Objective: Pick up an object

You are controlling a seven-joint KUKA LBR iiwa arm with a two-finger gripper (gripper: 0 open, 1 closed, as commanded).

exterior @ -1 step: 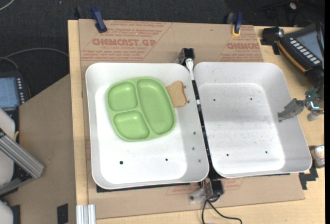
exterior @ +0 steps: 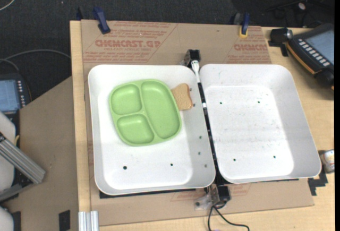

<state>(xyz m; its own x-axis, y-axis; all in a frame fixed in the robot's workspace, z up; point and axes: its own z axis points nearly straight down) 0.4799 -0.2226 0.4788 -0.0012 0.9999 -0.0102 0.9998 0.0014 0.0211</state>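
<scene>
We log two white bins side by side on a cardboard sheet at frame centre. The left bin holds a green divided plate with three compartments, lying flat in the bin's upper half. A tan, biscuit-like piece lies touching the plate's upper right rim, close to the bin's right wall. The right bin shows its bare white floor with small dark specks. Blue clamps grip the cardboard's top edge. We cannot tell the pincer's state from this frame.
</scene>
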